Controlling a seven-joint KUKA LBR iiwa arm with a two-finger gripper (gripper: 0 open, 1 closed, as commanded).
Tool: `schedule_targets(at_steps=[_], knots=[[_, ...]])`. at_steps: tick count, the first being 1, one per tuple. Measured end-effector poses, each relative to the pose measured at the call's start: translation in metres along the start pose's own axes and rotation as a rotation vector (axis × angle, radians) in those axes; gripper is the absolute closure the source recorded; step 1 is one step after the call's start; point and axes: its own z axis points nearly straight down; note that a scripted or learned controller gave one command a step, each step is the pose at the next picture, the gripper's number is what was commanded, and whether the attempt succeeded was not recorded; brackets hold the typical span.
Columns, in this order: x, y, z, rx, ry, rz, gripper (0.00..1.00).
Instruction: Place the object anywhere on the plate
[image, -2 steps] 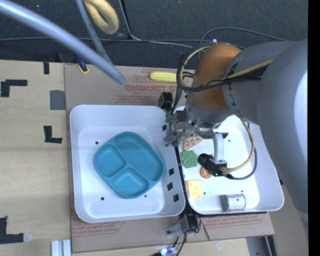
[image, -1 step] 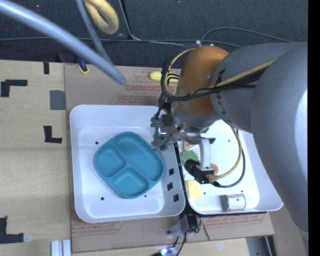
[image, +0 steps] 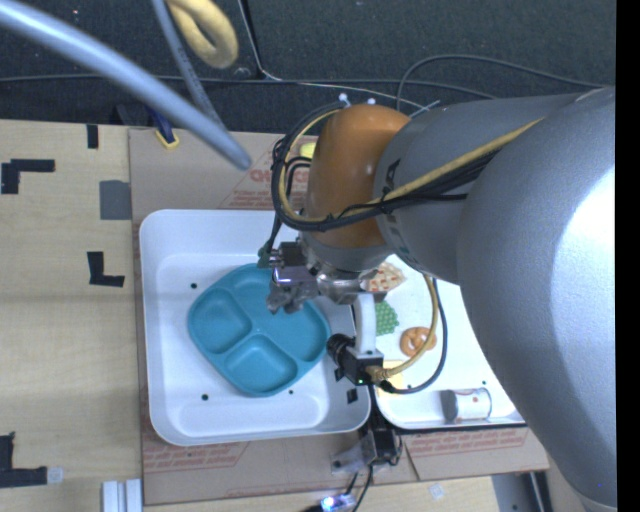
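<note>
We see the gripper (image: 285, 290) over the plate's (image: 235, 345) upper right edge; we cannot tell whether it is parted or closed.

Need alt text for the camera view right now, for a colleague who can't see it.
The gripper hangs over the upper right edge of a blue divided plate in the left white bin. Small objects lie in the right bin.

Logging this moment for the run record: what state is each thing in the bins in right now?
blue plate: lying flat in the left bin, compartments facing up, nothing visible in them.
gripper: low over the plate's upper right edge.
pretzel: lying in the right bin.
green item: lying in the right bin beside the pretzel.
small cylinder: on its side in the right bin.
</note>
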Motion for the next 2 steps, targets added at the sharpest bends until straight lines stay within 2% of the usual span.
schedule_targets(at_steps=[1, 2], knots=[[0.0228, -0.0087, -0.0221, -0.003, 0.000, 0.002, 1.00], [0.0217, -0.0087, -0.0210, -0.002, -0.001, 0.004, 0.00]])
